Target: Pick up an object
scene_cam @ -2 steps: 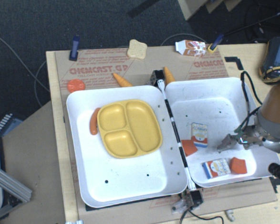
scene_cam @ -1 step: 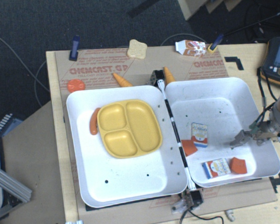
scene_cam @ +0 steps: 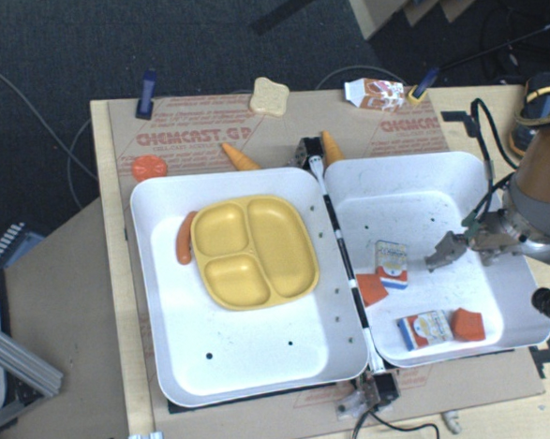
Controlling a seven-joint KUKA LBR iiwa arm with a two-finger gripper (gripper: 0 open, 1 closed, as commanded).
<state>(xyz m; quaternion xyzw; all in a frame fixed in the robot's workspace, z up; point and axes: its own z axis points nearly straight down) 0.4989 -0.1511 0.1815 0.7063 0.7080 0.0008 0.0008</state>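
End effector [scene_cam: 444, 252] hangs low over right bin [scene_cam: 413, 178], near its right side; whether it is released or clenched cannot be told. Nearby in that bin: small carton [scene_cam: 391, 260], orange wedge [scene_cam: 371, 290], second carton [scene_cam: 424, 329], orange block [scene_cam: 467, 324]. Left bin [scene_cam: 168, 296] carries yellow divided plate [scene_cam: 255, 250], with sausage [scene_cam: 183, 239] beside it.

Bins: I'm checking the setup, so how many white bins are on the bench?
2. The left bin holds a yellow divided plate; the right bin sits beside it, holding small items.
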